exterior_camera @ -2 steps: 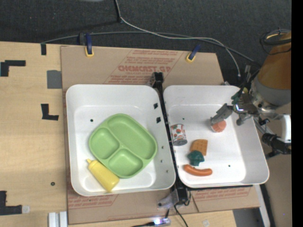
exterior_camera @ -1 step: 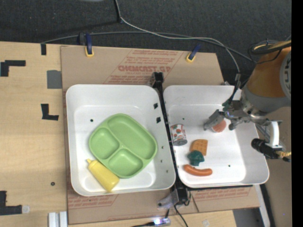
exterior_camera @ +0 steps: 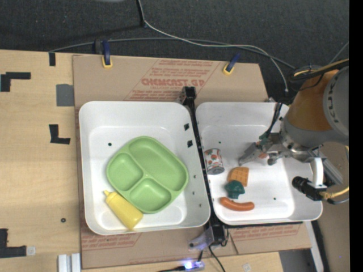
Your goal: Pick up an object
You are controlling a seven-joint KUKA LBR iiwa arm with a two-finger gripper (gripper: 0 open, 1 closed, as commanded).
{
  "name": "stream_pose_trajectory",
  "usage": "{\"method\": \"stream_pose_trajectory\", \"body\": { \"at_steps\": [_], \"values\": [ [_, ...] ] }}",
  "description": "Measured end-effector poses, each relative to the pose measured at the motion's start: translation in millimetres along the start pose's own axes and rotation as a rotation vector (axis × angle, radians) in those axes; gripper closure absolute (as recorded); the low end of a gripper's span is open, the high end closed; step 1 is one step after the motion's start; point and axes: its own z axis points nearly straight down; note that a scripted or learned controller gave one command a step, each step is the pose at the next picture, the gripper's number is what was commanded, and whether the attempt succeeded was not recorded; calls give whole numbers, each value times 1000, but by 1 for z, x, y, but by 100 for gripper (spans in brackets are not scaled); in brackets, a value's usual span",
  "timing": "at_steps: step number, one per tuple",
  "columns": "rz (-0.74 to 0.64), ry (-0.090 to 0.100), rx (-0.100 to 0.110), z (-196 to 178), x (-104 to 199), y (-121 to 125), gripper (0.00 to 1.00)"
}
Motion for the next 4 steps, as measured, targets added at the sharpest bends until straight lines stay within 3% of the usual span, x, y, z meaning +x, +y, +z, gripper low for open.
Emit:
{"method": "stream_pose_trajectory", "body": {
  "at_steps": [1,4],
  "values": [
    [-2,1,-3,-13,1,1,100],
    [-1,-2,-10,-153,-9,-1,100]
  ]
}}
